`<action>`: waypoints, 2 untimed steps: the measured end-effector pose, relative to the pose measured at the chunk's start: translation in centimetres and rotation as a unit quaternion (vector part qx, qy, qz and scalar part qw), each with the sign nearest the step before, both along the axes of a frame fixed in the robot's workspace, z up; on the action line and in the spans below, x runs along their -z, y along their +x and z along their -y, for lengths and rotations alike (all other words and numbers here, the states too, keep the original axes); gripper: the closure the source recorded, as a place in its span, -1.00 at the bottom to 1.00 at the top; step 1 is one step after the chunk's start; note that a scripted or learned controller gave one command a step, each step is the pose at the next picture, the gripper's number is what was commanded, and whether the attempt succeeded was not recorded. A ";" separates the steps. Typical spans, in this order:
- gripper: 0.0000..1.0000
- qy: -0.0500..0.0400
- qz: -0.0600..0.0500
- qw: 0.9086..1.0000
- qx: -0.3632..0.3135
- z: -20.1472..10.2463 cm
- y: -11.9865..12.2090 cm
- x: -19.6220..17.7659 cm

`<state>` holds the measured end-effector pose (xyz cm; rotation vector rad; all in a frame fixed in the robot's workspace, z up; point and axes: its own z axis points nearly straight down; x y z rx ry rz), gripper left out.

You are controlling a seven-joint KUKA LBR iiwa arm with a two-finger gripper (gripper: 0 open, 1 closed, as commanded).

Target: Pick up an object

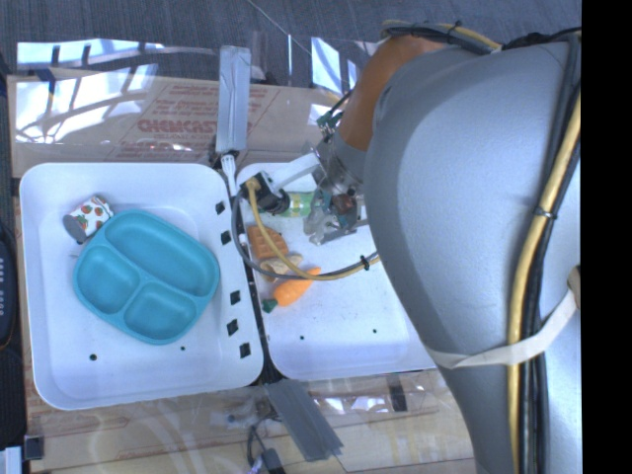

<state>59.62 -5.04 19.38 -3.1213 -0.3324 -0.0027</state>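
Reaching in over the right bin (336,349), the grey arm (474,215) covers much of that bin's right side, its orange band (390,77) sitting above the wrist. We see the hand (331,210) low over the bin's upper left part, though its tips are lost among dark fittings and cable — we cannot tell whether they stand apart or together, nor whether anything sits between them.

Taking the hand as our landmark: just to its left lies a small green-and-dark item (286,203), which looks like a bottle, though it is too small to name with certainty. Below and to the left of the hand sits a tan, packet-like object (269,248), and lower still an orange carrot-like piece (289,291), close to the divider between the bins. A yellow cable (326,273) loops from the hand down past these things.

Well to the left of the hand, in the left bin (59,363), we see a blue divided plate (146,275) lying flat, and at the plate's upper left edge a small patterned object (91,215) beside a grey one. Above the hand, beyond both bins, brown cardboard (168,121) with red print lies on the tabletop.
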 end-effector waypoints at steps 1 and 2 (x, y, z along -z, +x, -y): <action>1.00 0.000 -0.004 1.000 -0.023 -8.2 -5.1 0.4; 1.00 -0.001 -0.005 0.999 -0.048 -7.3 -9.4 0.4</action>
